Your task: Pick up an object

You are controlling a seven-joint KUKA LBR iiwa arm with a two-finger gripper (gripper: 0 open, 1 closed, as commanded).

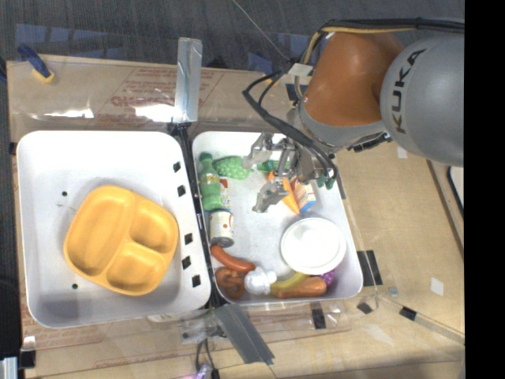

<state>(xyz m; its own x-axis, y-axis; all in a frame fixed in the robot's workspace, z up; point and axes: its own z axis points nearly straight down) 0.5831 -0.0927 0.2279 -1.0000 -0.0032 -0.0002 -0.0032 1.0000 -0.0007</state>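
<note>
Two bins: left holds yellow tray; tool, grip unclear, over right.

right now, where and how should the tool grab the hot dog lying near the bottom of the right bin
Judging from its pose, take the hot dog across its middle, coming straight down from above. It lies flat and slanted, left end close to the right bin wall, so the tool fingers should straddle its narrow width. The can above and brown piece below leave little room.

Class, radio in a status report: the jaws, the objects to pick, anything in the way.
Gripper low in right bin, nothing seen between jaws. Green bottle, can, white bowl unpicked. Orange item crowds gripper.
</note>
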